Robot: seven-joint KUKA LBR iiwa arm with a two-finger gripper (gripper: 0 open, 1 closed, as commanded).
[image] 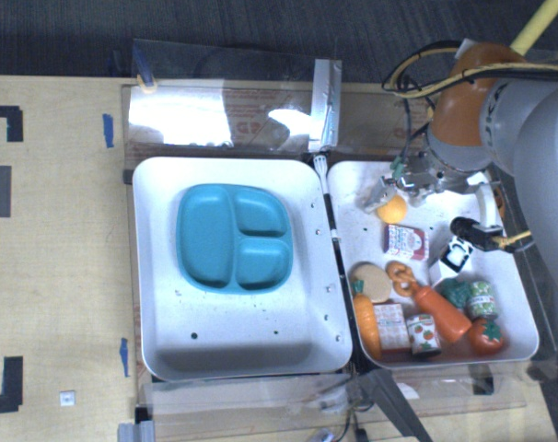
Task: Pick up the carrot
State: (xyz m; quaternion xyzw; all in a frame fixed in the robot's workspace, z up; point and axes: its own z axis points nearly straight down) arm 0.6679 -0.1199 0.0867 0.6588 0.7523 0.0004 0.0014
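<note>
The right bin (528, 325) is crowded along its near edge: a carrot (365, 325) lies against the left wall, with two small cartons (390, 328) touching it, an orange bottle (439, 309) beside them and a tomato (487, 336) at the corner. A pretzel (399, 274) and a bun (373, 280) sit just above. Open white floor shows near the bin's upper left. The gripper (410, 180) and arm (500, 109) fill the upper right. The left bin (159, 247) has a blue divided plate (233, 238) at its centre, with bare floor around it.
</note>
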